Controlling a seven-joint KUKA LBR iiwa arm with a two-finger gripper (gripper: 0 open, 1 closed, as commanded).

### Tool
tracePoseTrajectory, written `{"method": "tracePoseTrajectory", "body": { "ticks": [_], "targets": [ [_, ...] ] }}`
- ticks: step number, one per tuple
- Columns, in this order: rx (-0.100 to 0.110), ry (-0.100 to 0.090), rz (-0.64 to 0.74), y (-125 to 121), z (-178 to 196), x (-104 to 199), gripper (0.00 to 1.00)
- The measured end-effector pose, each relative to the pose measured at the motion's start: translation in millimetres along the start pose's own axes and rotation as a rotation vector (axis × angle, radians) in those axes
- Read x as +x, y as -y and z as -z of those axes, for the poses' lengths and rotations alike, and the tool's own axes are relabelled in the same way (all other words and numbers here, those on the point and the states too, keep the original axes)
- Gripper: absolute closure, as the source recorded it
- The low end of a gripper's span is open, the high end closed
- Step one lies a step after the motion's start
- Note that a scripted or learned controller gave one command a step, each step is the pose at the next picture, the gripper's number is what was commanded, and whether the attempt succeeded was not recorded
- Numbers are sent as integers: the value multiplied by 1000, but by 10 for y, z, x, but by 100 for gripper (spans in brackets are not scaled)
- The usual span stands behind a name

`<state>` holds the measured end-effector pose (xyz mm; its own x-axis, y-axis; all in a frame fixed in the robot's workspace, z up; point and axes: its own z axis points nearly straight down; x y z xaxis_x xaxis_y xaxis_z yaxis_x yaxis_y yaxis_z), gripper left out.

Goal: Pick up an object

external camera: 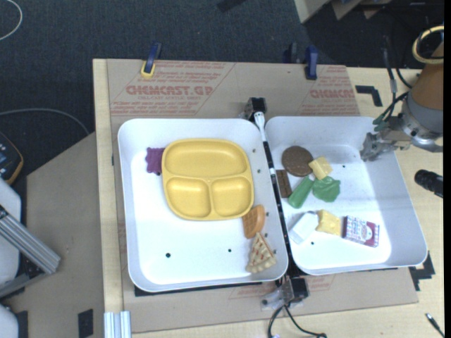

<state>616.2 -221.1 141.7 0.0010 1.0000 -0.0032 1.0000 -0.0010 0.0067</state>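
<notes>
Now, arm: the grey arm with the orange band is reaching in from the right side of the bench (211, 83), and it is hanging over the far right edge of the right bin (402, 196).
Gripper: the gripper (373, 148) is sitting low at the far right corner of the right bin, above bare white floor; nothing is lying between its tips.
Fingers: they are too small and dark here, so I cannot tell if they are spread or pressed together.
Right bin, far part: a brown round disc (297, 160) is lying near the left wall, and a small yellow block (321, 167) is touching it on the right.
Right bin, middle: a green toy piece (314, 189) is lying tilted just under the yellow block, and a thin brown bar (283, 184) is lying along the left wall.
Right bin, near part: a white piece (304, 227), a yellow wedge (328, 222) and a red and white packet (361, 231) are lying in a row, well apart from the gripper.
Left bin (141, 245): a yellow divided tray (208, 177) is filling the far half, and a purple thing (153, 159) is showing at its left side.
Left bin, near right corner: an orange-brown bun (254, 221) and a waffle-like wedge (261, 254) are lying just beside each other.
</notes>
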Motion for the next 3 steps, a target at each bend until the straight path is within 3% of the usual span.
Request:
{"method": "tracePoseTrajectory", "body": {
  "ticks": [1, 2, 3],
  "targets": [
    [-3, 1, 2, -80, 638, -22, 100],
    [1, -1, 2, -92, 853, -27, 100],
    [8, -6, 7, -137, 763, 548, 100]
  ]
}}
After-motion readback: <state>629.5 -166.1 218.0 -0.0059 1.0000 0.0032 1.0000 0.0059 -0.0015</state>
